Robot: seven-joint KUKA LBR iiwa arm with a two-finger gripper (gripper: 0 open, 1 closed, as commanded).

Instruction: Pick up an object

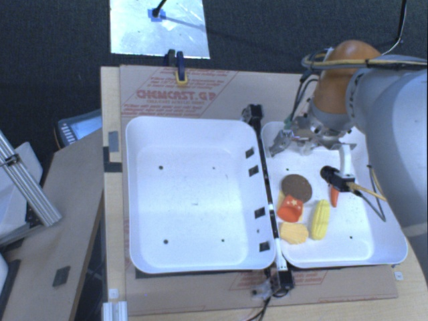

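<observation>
Five small objects lie grouped in the bin on the view's right: a brown disc, a red-orange block touching its lower edge, a yellow lump, a yellow corn cob and a small orange piece. The gripper sits over that bin's far left corner, apart from the objects and gripping none of them. Whether it is open or closed cannot be told.

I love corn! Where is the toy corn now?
In the camera view, the corn lies in the right bin, toward its front, just right of a yellow lump and an orange-red piece.
</observation>
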